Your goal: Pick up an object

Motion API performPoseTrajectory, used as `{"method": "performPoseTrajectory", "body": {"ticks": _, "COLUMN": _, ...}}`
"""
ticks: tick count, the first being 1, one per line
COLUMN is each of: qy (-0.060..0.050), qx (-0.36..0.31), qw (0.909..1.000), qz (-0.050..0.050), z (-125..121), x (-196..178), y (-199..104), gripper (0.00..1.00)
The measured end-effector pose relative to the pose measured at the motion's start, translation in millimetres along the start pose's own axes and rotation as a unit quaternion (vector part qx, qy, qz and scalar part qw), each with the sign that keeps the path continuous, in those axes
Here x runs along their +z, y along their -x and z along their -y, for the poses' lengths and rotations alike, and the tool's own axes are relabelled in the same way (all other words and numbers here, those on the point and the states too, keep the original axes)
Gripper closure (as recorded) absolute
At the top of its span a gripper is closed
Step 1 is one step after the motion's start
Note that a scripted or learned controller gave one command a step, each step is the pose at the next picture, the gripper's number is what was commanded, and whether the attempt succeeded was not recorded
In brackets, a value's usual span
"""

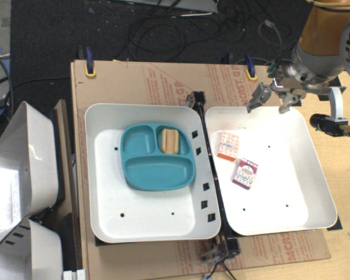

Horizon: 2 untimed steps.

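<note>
Nearest the camera, the left white bin (105,214) holds a teal divided plate (157,168) with a small wooden block (170,140) in its upper right compartment, and the right white bin (291,203) holds an orange and white packet (227,145) and, just beside it, a small purple box (245,174). At the far edge of the right bin the gripper (272,100) hangs with its two fingers spread apart and nothing between them. To grasp well, I think it should come down straight over one packet, centered, with its fingers across the narrow side, so the neighbour is not pushed.
</note>
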State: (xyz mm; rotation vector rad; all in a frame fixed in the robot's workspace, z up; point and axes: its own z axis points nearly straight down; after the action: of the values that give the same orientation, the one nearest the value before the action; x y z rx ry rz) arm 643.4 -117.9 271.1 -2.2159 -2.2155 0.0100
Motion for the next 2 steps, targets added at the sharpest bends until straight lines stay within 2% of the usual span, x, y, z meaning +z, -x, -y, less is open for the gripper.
{"method": "performPoseTrajectory", "body": {"ticks": 1, "qy": 0.005, "qx": -0.001, "qw": 1.0000, "qz": 0.001, "z": -2, "x": -6, "y": 0, "gripper": 0.00}}
{"method": "performPoseTrajectory", "body": {"ticks": 2, "qy": 0.002, "qx": -0.002, "qw": 1.0000, "qz": 0.000, "z": -7, "x": 54, "y": -7, "gripper": 0.00}}
